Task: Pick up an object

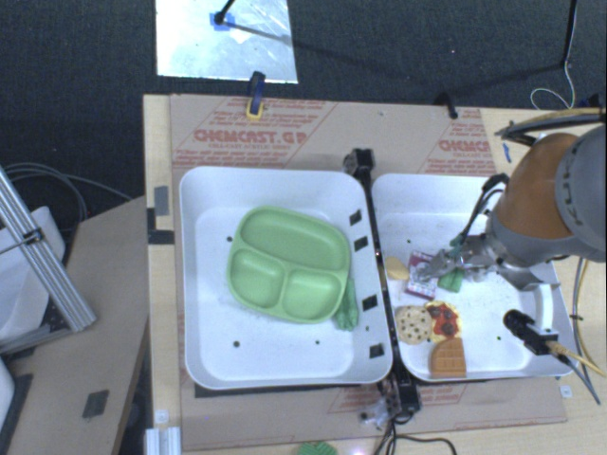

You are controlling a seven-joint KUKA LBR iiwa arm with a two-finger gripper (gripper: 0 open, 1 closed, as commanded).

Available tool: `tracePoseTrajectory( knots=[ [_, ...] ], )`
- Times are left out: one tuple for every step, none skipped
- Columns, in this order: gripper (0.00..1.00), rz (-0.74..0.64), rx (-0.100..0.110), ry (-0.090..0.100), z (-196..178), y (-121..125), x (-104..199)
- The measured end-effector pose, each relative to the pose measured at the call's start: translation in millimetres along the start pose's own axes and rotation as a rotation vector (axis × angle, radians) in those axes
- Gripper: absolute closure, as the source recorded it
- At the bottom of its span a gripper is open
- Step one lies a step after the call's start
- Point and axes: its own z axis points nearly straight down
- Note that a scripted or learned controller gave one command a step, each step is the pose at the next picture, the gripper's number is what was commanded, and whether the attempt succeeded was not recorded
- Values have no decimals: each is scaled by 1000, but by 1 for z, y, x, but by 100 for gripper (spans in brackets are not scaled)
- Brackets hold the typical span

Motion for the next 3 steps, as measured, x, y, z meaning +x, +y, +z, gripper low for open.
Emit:
tracePoseTrajectory(
  knots=[
    [0,-1,6,7,1,33,-35],
    [0,0,1,0,0,19,-19],
    [0,1,2,1,1,19,-19]
  ],
)
